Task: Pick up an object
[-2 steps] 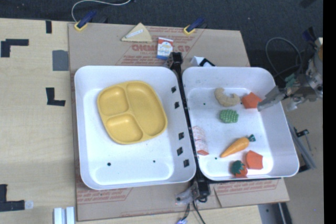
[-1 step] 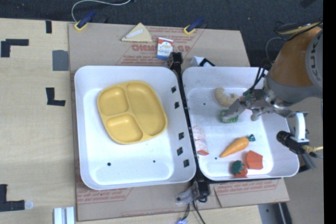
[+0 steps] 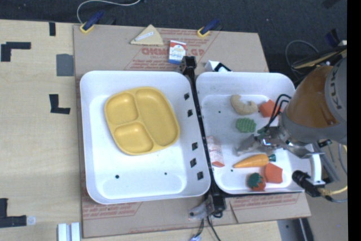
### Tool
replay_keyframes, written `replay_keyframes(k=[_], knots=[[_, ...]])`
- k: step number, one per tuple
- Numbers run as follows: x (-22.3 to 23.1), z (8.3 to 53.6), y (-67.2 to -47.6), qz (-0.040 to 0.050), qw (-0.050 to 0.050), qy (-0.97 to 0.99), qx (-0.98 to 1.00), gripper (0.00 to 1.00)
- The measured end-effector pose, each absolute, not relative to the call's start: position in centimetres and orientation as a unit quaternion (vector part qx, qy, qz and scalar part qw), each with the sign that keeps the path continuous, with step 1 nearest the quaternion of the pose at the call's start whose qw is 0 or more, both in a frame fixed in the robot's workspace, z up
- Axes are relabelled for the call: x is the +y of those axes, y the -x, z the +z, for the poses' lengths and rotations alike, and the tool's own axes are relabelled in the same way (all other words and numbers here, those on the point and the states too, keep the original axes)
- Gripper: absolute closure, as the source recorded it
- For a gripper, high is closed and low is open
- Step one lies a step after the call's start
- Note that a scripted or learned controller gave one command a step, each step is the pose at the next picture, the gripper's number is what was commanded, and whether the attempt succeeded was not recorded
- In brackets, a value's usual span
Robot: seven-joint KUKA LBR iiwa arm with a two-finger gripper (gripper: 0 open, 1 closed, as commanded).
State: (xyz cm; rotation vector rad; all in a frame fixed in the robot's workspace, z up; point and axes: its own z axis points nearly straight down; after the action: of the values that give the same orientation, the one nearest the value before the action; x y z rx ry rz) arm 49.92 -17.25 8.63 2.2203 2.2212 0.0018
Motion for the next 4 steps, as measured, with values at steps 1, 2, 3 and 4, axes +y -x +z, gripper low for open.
replay_keyframes(k=[1, 2, 3, 4], knots=[[-10.5, 8.7, -56.2, 0.0024, 0.002, -0.706, 0.708, 0.0], [-15.2, 8.9, -58.3, -0.0006, 0.001, -0.707, 0.707, 0.0], [-15.1, 9.9, -58.3, -0.0002, 0.001, -0.707, 0.708, 1.0], [-7.8, 18.5, -60.2, 0.0009, 0.0, -0.706, 0.708, 1.0]])
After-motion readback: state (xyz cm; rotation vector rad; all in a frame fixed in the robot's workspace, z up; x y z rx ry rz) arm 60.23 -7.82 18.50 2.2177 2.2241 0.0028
